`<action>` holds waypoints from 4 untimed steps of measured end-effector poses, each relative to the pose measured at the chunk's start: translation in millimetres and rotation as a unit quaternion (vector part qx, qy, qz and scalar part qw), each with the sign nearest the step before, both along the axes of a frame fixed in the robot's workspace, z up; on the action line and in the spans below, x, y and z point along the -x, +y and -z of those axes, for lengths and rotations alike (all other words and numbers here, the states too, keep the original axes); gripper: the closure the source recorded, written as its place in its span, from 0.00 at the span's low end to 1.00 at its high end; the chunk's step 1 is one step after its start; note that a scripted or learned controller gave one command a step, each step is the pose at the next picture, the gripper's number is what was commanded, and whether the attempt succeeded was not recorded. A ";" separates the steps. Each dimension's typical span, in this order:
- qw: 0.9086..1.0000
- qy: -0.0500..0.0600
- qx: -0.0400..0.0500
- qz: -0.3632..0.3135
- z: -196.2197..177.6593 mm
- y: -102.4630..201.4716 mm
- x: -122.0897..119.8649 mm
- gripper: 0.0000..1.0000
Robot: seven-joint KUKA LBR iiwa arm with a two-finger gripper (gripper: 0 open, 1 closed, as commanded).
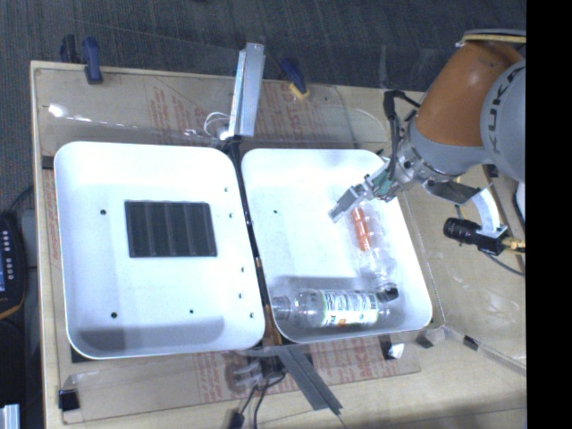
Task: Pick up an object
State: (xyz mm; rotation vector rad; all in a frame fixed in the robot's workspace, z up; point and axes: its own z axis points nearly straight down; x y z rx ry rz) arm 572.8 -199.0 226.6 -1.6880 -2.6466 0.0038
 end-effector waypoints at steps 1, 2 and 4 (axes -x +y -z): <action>1.000 0.000 -0.001 -0.031 46.5 -9.3 -25.4 0.00; 0.999 0.000 -0.001 -0.041 54.6 -9.0 -15.4 0.00; 1.000 0.000 -0.001 -0.031 43.0 -10.0 -1.9 0.00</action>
